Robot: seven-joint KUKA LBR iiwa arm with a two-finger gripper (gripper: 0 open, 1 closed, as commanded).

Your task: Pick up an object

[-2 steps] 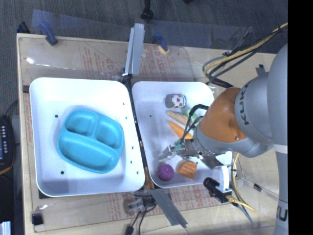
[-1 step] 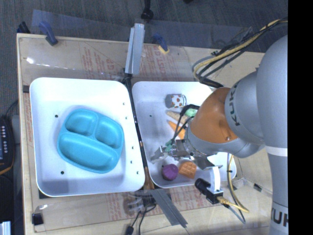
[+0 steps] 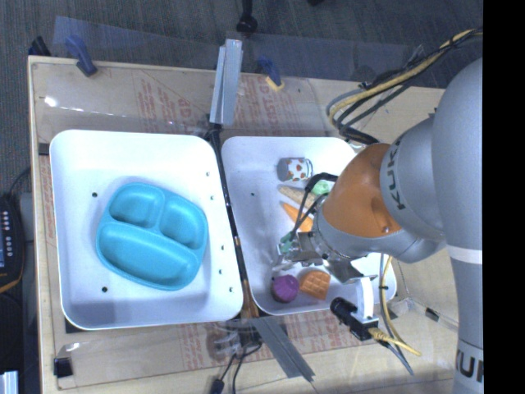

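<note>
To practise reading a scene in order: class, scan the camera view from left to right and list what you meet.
Left white bin → blue divided tray → right white bin → purple object → orange waffle-like object → the arm's orange band.

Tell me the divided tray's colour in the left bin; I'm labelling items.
Light blue tray, clearest in the camera view.

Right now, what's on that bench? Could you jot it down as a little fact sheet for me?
left bin: holds a blue divided tray
right bin: holds small toy-like items
items near the arm: purple round piece, orange ridged piece
items farther back: small patterned cup, cone-shaped piece
arm: grey with orange band, reaching over the right bin
gripper: hidden under the wrist; hold cannot be judged
</note>
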